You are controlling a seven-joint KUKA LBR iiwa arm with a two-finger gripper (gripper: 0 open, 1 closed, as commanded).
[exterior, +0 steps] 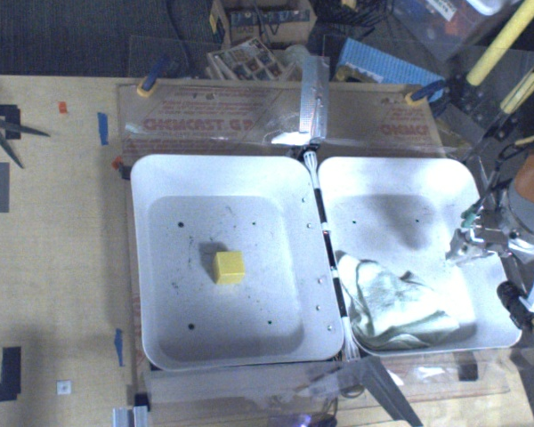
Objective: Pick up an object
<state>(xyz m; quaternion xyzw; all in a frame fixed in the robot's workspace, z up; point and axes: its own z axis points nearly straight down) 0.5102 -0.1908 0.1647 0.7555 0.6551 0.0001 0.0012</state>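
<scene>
Crumpled pale cloth [399,305] at right bin [400,181] front edge: looks soft, light, pinch a raised fold | yellow block [230,267] mid left bin [160,185]: looks stiff, light, grip flat sides | end effector [477,238] over right bin's right side, finger state untellable, holding nothing visible

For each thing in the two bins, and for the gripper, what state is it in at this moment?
yellow block: lying flat on the left bin floor, apart from the walls, untouched.
white cloth: crumpled in a heap, at the near edge of the right bin.
gripper: over the right bin's right edge, beside the cloth, holding nothing visible.
</scene>
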